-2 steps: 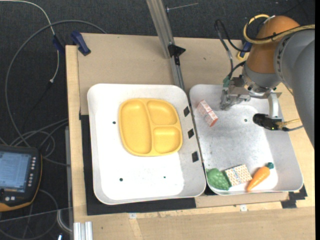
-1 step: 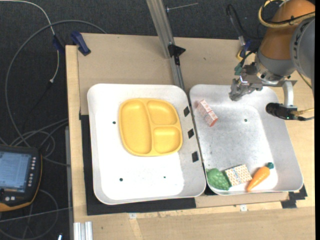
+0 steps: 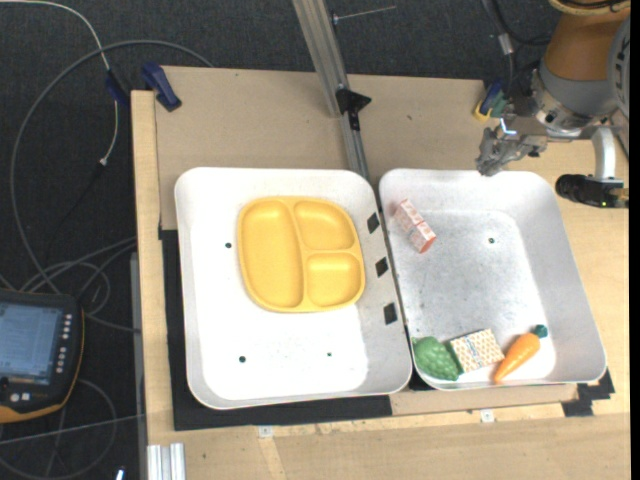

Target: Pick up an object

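The right bin holds a small pink and white box near its far left corner. Along its near edge lie a green leafy toy, a patterned yellow block and an orange carrot. My gripper hangs over the right bin's far rim, well away from all of these. Nothing shows between its dark fingers.
A yellow divided plate sits in the left bin. A slanted metal pole rises behind the bins. Black clips line the seam between the bins. Cables and a tablet lie left of the bench.
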